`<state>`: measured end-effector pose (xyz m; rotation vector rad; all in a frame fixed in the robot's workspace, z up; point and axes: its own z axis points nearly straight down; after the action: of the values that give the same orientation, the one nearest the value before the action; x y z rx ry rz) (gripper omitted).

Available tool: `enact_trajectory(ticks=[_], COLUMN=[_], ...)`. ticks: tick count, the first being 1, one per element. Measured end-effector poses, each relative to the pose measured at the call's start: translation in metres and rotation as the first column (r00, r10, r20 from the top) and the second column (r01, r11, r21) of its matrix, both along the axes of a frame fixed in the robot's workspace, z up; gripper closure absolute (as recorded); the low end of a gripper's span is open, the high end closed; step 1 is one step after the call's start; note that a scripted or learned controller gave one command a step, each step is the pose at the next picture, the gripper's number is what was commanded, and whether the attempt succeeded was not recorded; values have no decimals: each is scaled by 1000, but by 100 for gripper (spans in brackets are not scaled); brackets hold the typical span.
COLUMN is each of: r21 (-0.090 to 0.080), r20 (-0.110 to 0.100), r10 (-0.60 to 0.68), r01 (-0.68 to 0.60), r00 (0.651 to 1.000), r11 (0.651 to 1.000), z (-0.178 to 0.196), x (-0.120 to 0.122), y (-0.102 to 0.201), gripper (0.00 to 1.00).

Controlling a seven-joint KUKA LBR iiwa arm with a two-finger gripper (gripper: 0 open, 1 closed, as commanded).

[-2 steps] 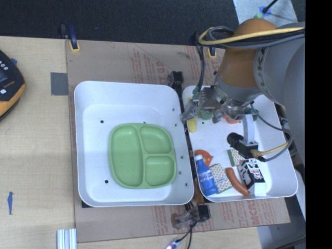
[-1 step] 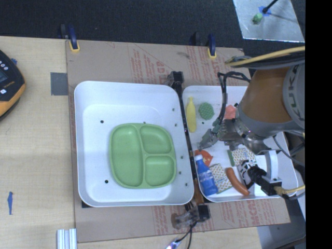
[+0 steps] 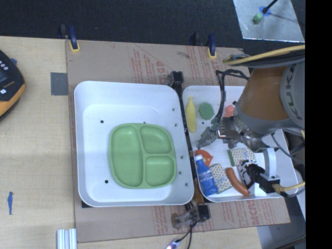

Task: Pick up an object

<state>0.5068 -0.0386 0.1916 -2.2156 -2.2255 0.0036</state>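
- Gripper [image 3: 208,135] hangs low over the right bin [image 3: 199,93], on the bin's left half, with the grey arm [image 3: 262,100] and its orange band reaching in from the right.
- Open or closed? Cannot tell from this angle: the tip is a small grey tangle against the white floor, and nothing can be seen held in it.
- Just up and left of the tip lies a yellow banana-shaped piece [image 3: 191,114], lengthwise along the bin's left wall.
- Right next to that piece sits a round green object [image 3: 206,109], close above the gripper.
- A small orange-red item [image 3: 228,109] peeks out beside the wrist, partly covered by the arm.
- Below the gripper there is a red piece [image 3: 204,154], and under it a blue bottle [image 3: 206,176] lying on the bin floor near the front left corner.
- Beside the bottle rests a patterned card [image 3: 220,178], and an orange sausage-shaped toy [image 3: 237,182] lies slanted just right of it.
- Over in the left bin [image 3: 83,95], a green divided plate [image 3: 142,155] sits flat in the middle, well apart from the gripper.
- Both bins stand on a cardboard sheet [image 3: 129,61] pinned at the back by blue clamps [image 3: 211,43].
- Far left on the bench, a yellow and black handheld device [image 3: 8,84] lies at the frame edge.
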Motion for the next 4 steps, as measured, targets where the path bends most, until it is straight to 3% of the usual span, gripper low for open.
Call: enact_trajectory(ticks=[1,2,3,4], r21=[0,1,0,-1], r20=[-2,0,-1,1], r10=[-1,0,-2,1], r01=[1,0,2,-1], r00=[1000,1000,1000,1000], r11=[1000,1000,1000,1000], z=[-91,-100,-100,-94], x=[29,111,41,150], y=[-58,-75,-133,-155], gripper=[0,0,0,0])
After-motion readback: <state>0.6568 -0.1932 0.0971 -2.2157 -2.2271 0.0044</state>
